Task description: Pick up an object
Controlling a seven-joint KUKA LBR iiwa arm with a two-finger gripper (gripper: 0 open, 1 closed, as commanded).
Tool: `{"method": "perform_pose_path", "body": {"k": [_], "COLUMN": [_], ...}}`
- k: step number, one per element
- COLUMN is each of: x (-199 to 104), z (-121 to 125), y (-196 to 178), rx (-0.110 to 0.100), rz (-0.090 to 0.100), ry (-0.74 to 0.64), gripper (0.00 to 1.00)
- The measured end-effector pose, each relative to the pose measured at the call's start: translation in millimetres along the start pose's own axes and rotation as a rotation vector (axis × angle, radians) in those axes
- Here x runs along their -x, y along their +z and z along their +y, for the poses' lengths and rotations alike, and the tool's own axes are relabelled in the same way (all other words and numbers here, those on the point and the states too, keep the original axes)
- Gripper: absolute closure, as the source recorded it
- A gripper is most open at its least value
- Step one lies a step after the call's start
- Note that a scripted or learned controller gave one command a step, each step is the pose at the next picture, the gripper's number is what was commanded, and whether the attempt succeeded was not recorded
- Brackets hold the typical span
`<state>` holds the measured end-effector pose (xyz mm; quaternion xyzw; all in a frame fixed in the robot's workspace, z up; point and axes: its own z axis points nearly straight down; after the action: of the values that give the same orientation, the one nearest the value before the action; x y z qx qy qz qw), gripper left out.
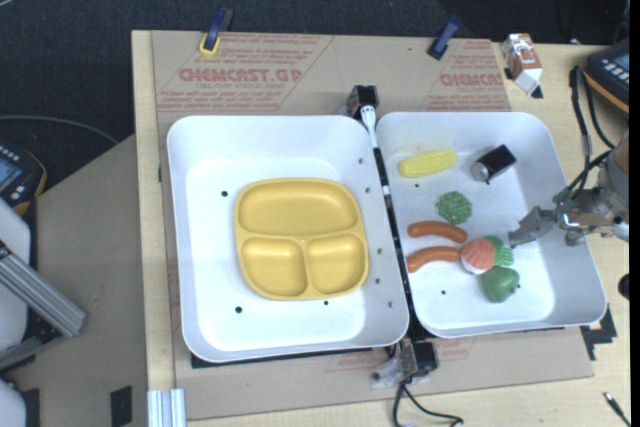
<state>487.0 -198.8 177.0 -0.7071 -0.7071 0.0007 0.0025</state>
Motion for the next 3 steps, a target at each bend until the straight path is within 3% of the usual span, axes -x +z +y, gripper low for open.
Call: {"method": "perform_pose_path", "body": {"k": [2, 3], "x": [-6, -6], "z": [-3, -2], "y": [95, 82], "rx": [-0.001, 0.005], "rz": [0.001, -0.003], "ry": [0.001, 0.001], "gripper": [0.0, 1.0]}}
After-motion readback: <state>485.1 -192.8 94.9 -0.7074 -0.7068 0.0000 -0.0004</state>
